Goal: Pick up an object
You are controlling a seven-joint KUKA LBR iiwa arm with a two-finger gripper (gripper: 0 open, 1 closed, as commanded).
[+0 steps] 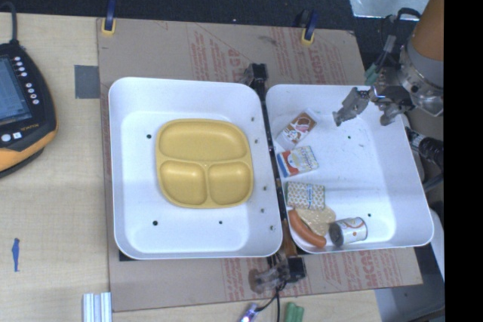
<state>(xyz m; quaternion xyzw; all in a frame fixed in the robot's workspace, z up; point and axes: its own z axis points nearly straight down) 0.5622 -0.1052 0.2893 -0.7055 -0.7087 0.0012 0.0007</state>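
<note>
Objects for picking lay in the right-hand shallow white bin (392, 185), clustered along its left wall and near-left corner. A small packet with a brown and white printed face (297, 129) lay farthest from the camera, tilted. Just nearer was a flat packet with red, blue and white print (298, 161), and nearer again a pale packet with a dotted pattern (306, 196). In the near-left corner a toy hot dog with an orange sausage on a pale bun (309, 227) rested against the bin wall, and a small silver can with a dark end (349, 231) lay on its side just to its right. The two-finger gripper (371, 108) hung over the far-right part of this bin, well apart from all of the objects. Its two grey fingers were spread apart with a clear gap between them, and nothing was between them. The grey arm with its orange band (429, 26) entered from the right. The left-hand shallow white bin (132, 162) contained a yellow plastic plate with three compartments (204, 162), sitting near its centre. Both bins rested on a brown cardboard sheet (189, 49) fixed at its far edge by two clamps (109, 15). A black and orange teach pendant (19, 105) lay on the bench at the far left.
</note>
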